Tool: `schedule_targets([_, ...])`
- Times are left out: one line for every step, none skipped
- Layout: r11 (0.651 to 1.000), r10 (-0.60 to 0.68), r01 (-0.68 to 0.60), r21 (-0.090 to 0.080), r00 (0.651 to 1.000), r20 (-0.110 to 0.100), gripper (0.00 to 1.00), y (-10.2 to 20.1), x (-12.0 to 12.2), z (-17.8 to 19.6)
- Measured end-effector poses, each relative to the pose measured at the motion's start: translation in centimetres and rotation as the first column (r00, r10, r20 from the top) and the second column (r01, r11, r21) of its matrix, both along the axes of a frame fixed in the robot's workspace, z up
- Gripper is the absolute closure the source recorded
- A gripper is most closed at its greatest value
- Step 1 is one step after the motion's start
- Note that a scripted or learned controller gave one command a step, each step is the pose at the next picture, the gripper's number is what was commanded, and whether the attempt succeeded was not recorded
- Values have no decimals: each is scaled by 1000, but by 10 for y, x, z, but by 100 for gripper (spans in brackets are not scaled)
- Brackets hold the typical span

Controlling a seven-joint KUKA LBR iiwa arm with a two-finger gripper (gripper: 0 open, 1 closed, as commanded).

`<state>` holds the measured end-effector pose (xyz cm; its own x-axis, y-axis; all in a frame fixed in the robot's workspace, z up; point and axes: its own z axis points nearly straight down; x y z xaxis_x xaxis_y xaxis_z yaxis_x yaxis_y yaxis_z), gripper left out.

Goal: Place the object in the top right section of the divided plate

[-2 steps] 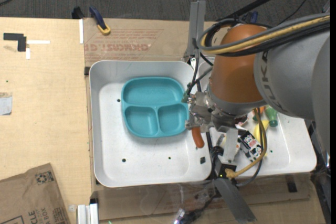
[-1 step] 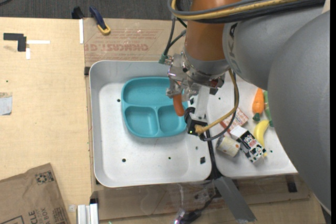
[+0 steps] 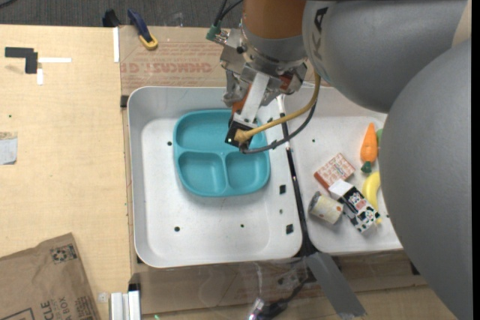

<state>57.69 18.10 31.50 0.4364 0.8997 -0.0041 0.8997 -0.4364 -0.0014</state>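
Note:
A teal divided plate [image 3: 217, 165] lies in the left white bin [image 3: 150, 183], with one wide section at the back and two smaller ones at the front. My gripper [image 3: 241, 107] hangs from the orange-banded wrist over the plate's back right part, close above its rim. The wrist and its fittings hide what is under the gripper there.
The right bin [image 3: 337, 236] holds an orange carrot [image 3: 368, 142], a yellow banana [image 3: 371, 184], a small red-brown box [image 3: 334, 170], a pale can on its side [image 3: 325, 207] and a cow-patterned carton [image 3: 361, 210]. A ridge [image 3: 295, 183] divides the bins. My grey arm covers the right side.

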Motion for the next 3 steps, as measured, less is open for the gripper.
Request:
schedule_targets([1000,19,-19,0,1000,-2,100,-49,-76,-30])
schedule_targets([998,55,-55,0,998,-1,100,-30,-54,16])
schedule_targets([1000,14,-14,-1,1000,0,100,4,-42,101])
